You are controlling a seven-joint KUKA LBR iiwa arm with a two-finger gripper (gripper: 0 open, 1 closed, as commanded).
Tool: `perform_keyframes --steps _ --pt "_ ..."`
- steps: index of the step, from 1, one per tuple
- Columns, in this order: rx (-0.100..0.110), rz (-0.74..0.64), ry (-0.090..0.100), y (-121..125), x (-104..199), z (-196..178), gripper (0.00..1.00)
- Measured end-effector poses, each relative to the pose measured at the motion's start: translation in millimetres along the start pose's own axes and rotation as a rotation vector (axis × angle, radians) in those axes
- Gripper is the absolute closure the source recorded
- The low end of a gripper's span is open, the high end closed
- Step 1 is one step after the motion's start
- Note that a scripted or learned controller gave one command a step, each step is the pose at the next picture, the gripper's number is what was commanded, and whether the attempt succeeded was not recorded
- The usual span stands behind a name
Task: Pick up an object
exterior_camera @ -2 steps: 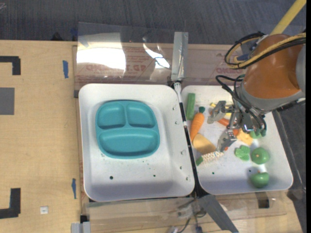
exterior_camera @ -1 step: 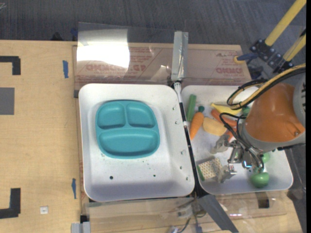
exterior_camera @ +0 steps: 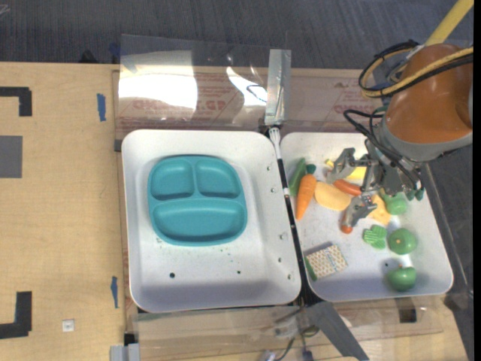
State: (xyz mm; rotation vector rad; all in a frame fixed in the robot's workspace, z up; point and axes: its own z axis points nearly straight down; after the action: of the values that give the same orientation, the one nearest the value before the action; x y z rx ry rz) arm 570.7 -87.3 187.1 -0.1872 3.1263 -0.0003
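Between the spread, empty jaws of your gripper [exterior_camera: 356, 190] lies the yellow piece [exterior_camera: 331, 195] with the carrot [exterior_camera: 304, 192] just beyond it, so you're at the approach step; judged next: drop squarely over one target, then close.

The two white bins [exterior_camera: 143, 277] are looking like smooth plastic. The teal tray [exterior_camera: 197, 200] is looking like matt plastic. The bench top [exterior_camera: 52, 216] is looking like plain wood. The toy carrot [exterior_camera: 304, 194] is looking shiny. The gripper [exterior_camera: 357, 186] is looking like bare metal.
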Motion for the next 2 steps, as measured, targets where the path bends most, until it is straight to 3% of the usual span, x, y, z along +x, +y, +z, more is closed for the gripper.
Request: perform_keyframes --steps 1,2 --pt "0.001 -0.105 -0.002 -7.9 -34.8 98.1 0.0" --pt "0.001 -0.129 -0.002 -26.0 28.6 97.8 0.0"
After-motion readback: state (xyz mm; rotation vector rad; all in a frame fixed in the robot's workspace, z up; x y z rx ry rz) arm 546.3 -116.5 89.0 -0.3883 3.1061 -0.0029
